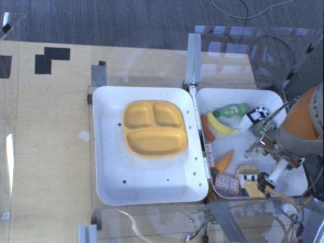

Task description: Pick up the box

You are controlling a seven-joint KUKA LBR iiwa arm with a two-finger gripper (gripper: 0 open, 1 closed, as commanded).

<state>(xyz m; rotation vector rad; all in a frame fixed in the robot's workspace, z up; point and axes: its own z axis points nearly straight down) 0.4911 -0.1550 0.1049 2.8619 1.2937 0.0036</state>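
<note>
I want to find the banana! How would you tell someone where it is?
Look in the right white bin, the one the arm reaches into. Near its top left lies a green bottle, and just below it is the banana. It is the only yellow curved thing there; the carrot lower down is orange.

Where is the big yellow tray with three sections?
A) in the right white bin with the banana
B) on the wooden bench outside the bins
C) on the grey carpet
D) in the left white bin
D: the yellow tray lies flat inside the left white bin, while the banana sits in the right white bin.
</note>
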